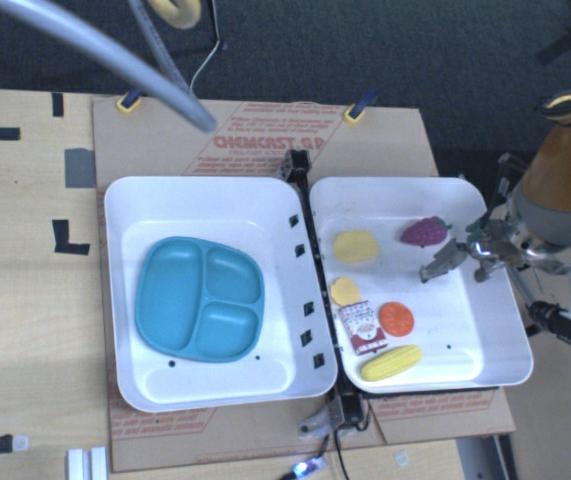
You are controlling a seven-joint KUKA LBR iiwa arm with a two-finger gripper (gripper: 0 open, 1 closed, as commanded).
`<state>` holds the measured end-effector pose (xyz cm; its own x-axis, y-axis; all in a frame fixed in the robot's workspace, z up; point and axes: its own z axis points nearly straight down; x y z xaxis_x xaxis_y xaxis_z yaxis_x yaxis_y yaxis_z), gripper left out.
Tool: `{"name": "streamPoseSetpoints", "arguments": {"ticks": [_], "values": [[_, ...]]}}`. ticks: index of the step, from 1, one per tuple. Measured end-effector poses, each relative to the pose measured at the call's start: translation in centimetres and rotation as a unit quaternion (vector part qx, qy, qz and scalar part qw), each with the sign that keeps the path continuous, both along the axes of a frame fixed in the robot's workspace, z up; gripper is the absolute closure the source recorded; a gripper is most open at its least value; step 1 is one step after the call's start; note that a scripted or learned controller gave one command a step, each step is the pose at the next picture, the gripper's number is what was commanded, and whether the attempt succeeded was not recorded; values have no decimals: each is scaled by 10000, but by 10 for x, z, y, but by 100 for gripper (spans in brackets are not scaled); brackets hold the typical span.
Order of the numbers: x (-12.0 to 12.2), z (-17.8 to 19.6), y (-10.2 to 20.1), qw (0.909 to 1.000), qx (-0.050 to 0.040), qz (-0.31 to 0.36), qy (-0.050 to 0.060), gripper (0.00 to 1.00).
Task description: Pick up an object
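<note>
The right bin holds several small toy foods. A purple grape bunch lies at the back, with a pale yellow piece to its left. Toward the front sit a small yellow round piece, an orange round piece, a red and white packet and a yellow corn cob. My gripper reaches in from the right, low over the bin's right half, just below and to the right of the grapes. Nothing shows in its grasp.
The left bin holds a blue divided plate. A black hinge strip runs between the two bins. The arm's grey body with its orange band stands over the right bin's right rim.
</note>
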<state>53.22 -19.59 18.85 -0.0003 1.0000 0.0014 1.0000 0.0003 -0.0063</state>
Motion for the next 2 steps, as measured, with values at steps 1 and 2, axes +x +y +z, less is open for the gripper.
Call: {"name": "streamPoseSetpoints", "arguments": {"ticks": [1,2], "values": [[6,-60,-3,10000,-6,2,-13,0],[6,-105,-2,10000,-13,3,-28,0]]}}
